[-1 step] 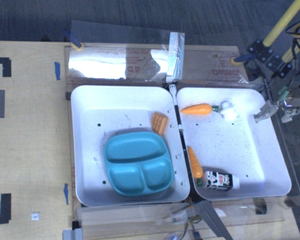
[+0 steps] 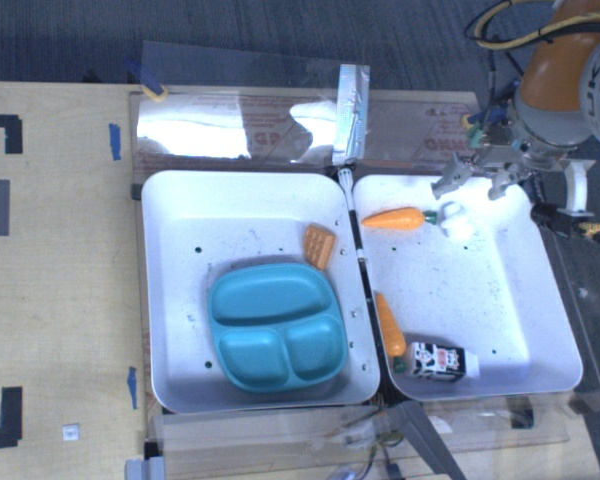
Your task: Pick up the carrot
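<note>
Closest to the lens is a little black-and-white carton [image 2: 440,360], lying on its side in the right bin [image 2: 500,298], down and to the right of the blue divided plate [image 2: 277,326].

Counting it all up: two white bins, two carrots, one plate, one carton, one tan waffle-looking piece, one arm.

Left bin [image 2: 175,268] holds the plate, which has three compartments with nothing in them. The tan piece [image 2: 319,245] is just past the plate's top right corner, about touching its rim.

Right bin holds the carton and both carrots. The far carrot [image 2: 392,220] lies roughly level, up and to the right of the plate and over the wall between the bins. It's bright orange and tapered, with a bit of green at its right end. The near carrot [image 2: 388,326] sits right of the plate against that shared wall, pointing away from the camera. It's a darker orange and its near end is next to the carton.

The pincer [image 2: 476,184] hangs further right of the plate than the far carrot, over the right bin's back edge. Its fingers look spread apart with nothing between them, and it's clear of both carrots. A whitish blob beside the green end is too washed out to identify.

The light wooden worktop [image 2: 60,268] runs off to the left of the plate.
</note>
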Controlling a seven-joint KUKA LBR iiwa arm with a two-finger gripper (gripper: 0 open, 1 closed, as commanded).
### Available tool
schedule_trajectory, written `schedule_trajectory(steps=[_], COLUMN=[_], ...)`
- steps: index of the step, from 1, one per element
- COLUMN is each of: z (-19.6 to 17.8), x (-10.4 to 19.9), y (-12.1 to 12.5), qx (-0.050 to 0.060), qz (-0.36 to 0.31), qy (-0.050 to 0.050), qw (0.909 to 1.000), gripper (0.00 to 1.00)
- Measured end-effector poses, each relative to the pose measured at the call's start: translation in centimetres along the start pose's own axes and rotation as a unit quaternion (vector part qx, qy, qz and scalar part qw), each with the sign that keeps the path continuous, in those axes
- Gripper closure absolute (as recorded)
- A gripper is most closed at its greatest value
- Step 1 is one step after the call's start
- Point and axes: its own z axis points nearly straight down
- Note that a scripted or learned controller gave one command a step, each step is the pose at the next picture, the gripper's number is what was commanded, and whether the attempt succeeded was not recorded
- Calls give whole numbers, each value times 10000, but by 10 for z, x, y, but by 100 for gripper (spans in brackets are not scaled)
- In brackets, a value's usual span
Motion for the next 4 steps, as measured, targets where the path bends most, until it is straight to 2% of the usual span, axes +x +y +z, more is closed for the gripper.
schedule_trajectory(steps=[1, 2, 3, 4], z=[86, 94, 80, 6], x=[47, 48, 49, 66], y=[7, 13, 16, 9], qx=[-65, -91, -141, -45], qz=[28, -568, -578, -867], qy=[-14, -27, -39, -17], qw=[10000, 9983, 9982, 9962], gripper=[0, 0, 100, 100])
